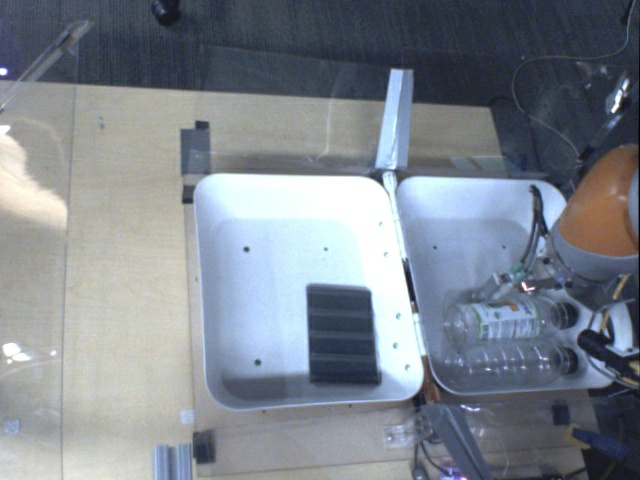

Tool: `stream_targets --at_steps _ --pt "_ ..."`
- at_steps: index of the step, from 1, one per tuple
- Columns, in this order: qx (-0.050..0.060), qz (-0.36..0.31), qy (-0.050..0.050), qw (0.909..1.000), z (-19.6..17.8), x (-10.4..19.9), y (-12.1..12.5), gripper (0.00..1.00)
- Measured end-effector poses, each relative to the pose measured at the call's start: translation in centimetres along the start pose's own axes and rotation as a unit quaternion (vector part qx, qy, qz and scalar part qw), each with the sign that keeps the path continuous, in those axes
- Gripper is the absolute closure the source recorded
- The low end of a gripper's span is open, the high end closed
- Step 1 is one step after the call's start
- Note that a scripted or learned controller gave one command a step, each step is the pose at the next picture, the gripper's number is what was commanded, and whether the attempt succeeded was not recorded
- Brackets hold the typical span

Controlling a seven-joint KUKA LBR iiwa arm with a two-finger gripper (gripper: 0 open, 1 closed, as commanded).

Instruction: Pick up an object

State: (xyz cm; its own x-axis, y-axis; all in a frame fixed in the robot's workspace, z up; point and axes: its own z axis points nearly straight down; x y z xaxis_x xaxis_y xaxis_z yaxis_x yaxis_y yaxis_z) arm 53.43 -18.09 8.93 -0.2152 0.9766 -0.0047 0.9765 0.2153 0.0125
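Clear plastic bottles lie in the right bin point(450, 218): one labelled bottle point(505, 320) and a second bottle point(505, 361) just beside it, nearer the front wall, both on their sides with caps pointing right. A black ridged block point(342, 334) rests in the left bin point(230, 268).

The gripper point(525, 280) sits just above the labelled bottle, under the orange band point(603, 213). Its opening cannot be told from this view.

Procedure, as judged:
1. Centre over the labelled bottle's body, clear of the neck.
2. Set the grasp across the bottle's width, not its length.
3. Descend until the bottle's sides are spanned.
4. Close gently; smooth round plastic may roll or squirt sideways against its neighbour.
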Motion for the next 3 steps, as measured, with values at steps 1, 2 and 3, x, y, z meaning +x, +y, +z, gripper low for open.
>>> stream_targets --at_steps 1,2,3 --pt "-0.003 -0.072 0.000 0.9974 -0.2 8.8 -1.3 0.00" --pt "-0.001 0.004 0.001 1.0000 0.0 8.7 2.9 0.00" --pt "-0.005 0.003 0.000 1.0000 -1.3 8.7 3.2 1.00"
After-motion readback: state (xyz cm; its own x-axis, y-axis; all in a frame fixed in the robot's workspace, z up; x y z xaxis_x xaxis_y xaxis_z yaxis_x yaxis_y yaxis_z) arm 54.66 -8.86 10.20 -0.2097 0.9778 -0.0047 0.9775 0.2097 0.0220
